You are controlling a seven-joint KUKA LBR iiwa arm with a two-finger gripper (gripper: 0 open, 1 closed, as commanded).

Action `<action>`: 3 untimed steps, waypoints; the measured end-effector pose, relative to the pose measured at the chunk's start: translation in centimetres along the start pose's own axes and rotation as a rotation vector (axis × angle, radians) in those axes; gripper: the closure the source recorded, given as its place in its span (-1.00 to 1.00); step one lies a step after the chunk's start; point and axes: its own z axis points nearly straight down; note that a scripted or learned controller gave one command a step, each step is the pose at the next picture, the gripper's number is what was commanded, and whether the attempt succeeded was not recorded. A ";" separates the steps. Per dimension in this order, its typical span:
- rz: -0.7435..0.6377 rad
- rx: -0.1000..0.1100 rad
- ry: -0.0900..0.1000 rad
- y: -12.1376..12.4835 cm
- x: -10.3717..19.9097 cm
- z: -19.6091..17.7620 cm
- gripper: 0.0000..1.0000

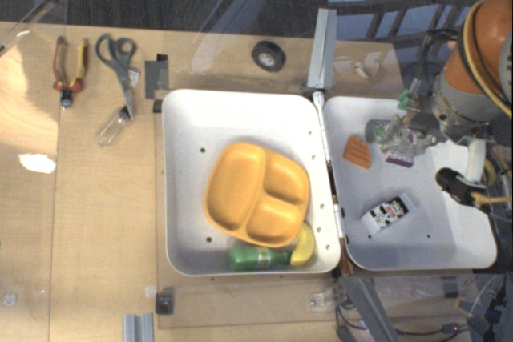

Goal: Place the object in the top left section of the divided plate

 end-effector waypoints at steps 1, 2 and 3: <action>-0.438 -0.002 0.002 -2.8 6.8 -0.8 1.00; -0.526 0.000 0.003 -8.6 14.9 2.3 1.00; -0.526 0.000 0.003 -8.6 14.8 2.3 -1.00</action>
